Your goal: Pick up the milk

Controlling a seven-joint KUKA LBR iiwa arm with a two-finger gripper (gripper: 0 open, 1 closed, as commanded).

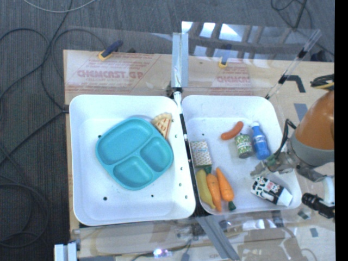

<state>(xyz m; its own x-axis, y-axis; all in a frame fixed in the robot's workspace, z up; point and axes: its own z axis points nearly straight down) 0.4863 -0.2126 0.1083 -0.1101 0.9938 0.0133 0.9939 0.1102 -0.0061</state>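
Camera view has my gripper (270,166) down low in the right bin (228,103), hanging just above the milk (271,191). The metal bits at the tip are a tangle from up here, so I honestly cannot tell how wide it stands, and I see nothing pinched in it. The milk is the little white bottle with black cow patches, lying on its side with the cap end pointing toward the bin's near right corner. It's flat on the floor, so not picked up yet.

My read: we're at the approach step, lined up-ish but slightly toward the far side of the milk. Next move probably needs a small shift toward the near rim and a drop so it straddles the bottle across its narrow width, not along its length. Round body lying down, so I'd guess it can roll or squirt out if the close is off-centre.

Using the milk as the anchor: the blue bottle (260,141) is just beyond it, and a small green-labelled can (243,145) sits next to that. Those two are the closest clutter, but apart from the milk. The red sausage (232,130) is further back. Well left of the milk are the carrots (219,186), a yellow thing (202,182) and a patterned packet (200,153) along the bin's left wall. Way further left, in the other bin, there's the blue divided plate (135,153) with a waffle-ish wedge (162,124). None of that's in the way.
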